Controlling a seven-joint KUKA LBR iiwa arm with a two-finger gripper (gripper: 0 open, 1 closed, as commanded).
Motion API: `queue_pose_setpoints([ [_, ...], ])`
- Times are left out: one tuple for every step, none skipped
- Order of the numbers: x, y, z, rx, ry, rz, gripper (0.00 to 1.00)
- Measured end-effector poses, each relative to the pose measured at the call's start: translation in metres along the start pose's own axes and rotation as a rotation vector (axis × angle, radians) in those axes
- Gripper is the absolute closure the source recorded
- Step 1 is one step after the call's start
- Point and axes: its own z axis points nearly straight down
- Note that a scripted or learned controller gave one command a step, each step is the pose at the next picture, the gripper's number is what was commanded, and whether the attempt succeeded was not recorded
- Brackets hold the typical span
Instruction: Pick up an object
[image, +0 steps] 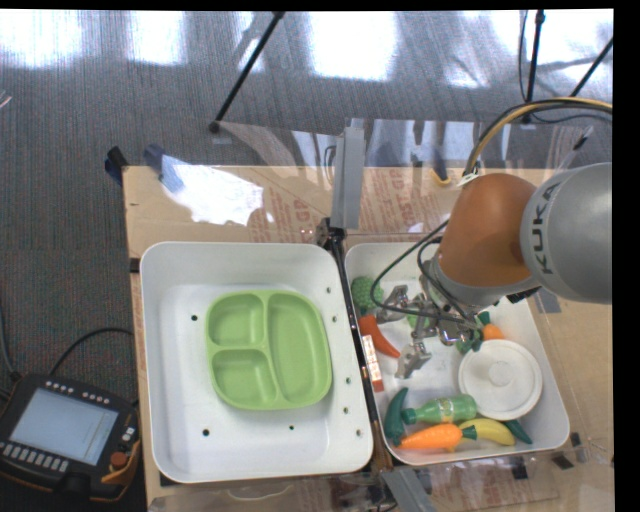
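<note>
Camera view: near edge of the right bin (556, 440) holds a toy carrot (437, 438), banana (492, 430) and green bottle (445, 409), close together. White round lid (500, 378) just behind them. Gripper (412, 345) hangs above the bin's middle, fingers spread, nothing between them. Orange piece (380, 337) just left of it. Left bin (165, 290) carries a green divided plate (268, 349).

My arm (570, 235) is a thick grey tube with "KUKA" printed in dark letters along its side. Next comes a rounded orange band (487, 232), then a darker grey wrist ring. Black and yellow cables (520, 112) loop above it. The gripper (432, 322) is bare silvery metal, thin wires trailing beside it.
</note>
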Motion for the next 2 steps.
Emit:
queue_pose_setpoints([
  [-0.002,0.001,-0.011,0.001,-0.004,-0.005,1.0],
  [-0.039,-0.011,-0.002,0.002,-0.004,0.098,1.0],
])
